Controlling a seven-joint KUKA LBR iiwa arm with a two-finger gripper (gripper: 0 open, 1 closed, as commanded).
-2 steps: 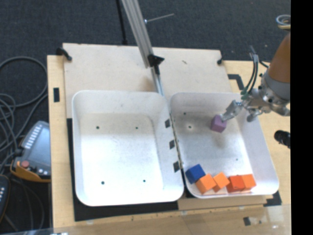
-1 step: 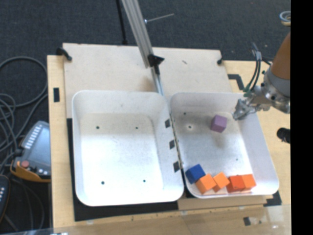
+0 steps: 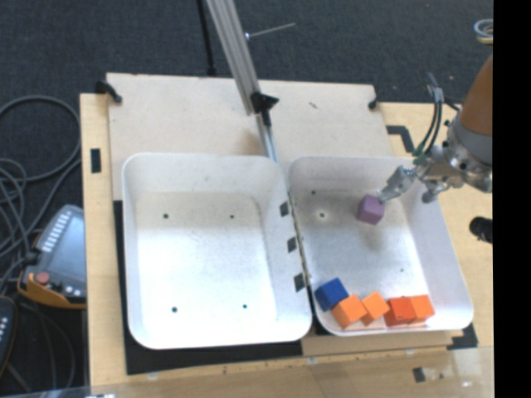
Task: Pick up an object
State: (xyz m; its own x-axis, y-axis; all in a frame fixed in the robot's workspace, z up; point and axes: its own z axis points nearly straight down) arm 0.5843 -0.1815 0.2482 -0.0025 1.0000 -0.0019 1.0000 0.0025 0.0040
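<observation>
Far left of frame: black cables looped on dark floor, and a grey handheld pendant with an orange edge at lower left. Centre left: left bin, shallow and white, resting on a pale wooden bench. Upper centre: slanted aluminium rail running down from the top edge to the gap between the bins. Right of centre: right bin, edge to edge with the left one. Upper middle of the right bin: purple cube, tilted, just below and left of the gripper; one slim finger tip touching or nearly touching the cube's upper right corner; cube not visibly between the fingers. Finger spread: cannot tell. Along the lower wall of the right bin, left to right: blue cube, two orange cubes close together, then a darker orange-red block. Right edge: grey arm wrist with orange band above it.
</observation>
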